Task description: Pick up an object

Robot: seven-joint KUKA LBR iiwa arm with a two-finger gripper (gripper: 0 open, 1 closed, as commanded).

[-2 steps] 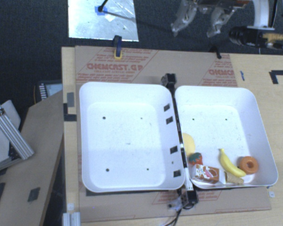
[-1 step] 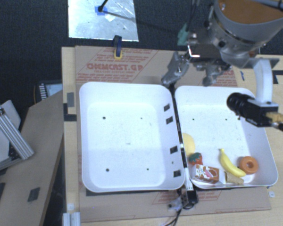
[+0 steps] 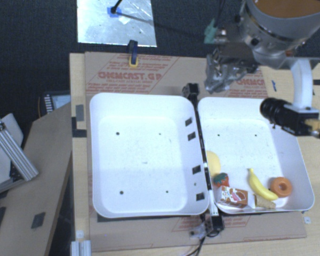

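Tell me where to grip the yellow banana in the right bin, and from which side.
Grip the yellow banana at its middle, coming straight down from above, fingers closing across its narrow width. It lies flat on the right white bin's floor. An orange ring sits close on one side, so clearance there looks tight.

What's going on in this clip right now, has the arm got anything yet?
Nothing is held so far. The gripper hangs above the far edge of the right bin, with nothing between its fingers. The objects lie bunched at that bin's near end: a banana, an orange ring, a small red and white packet and a yellow piece against the divider. The left bin sits alongside.
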